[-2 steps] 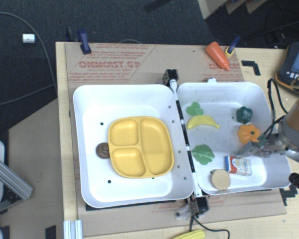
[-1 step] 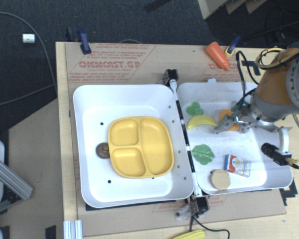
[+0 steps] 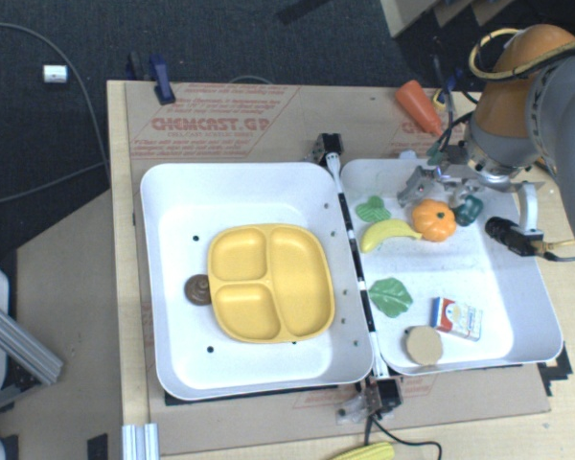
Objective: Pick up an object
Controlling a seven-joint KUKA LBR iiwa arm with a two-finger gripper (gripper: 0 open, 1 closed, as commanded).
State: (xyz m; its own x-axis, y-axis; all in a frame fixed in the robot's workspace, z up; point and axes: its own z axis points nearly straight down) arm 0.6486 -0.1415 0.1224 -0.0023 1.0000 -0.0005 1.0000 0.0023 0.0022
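Note:
My gripper [image 3: 439,199] hangs low over the back of the right bin [image 3: 527,305], its fingers spread open. An orange fruit [image 3: 433,220] lies right below and between the fingertips, resting on the bin floor. A yellow banana [image 3: 388,233] touches the fruit's left side. A green leaf [image 3: 372,209] lies just behind the banana. Nearer the front lie a second green leaf [image 3: 391,295], a small red, white and blue box [image 3: 456,318] and a tan round disc [image 3: 424,345].
The left bin [image 3: 172,199] holds a yellow divided plate [image 3: 268,281] with a brown disc [image 3: 197,289] tucked at its left edge. An orange carrot-like thing [image 3: 419,108] lies on the bench behind the right bin. The bins' shared wall [image 3: 350,247] runs just left of the banana.

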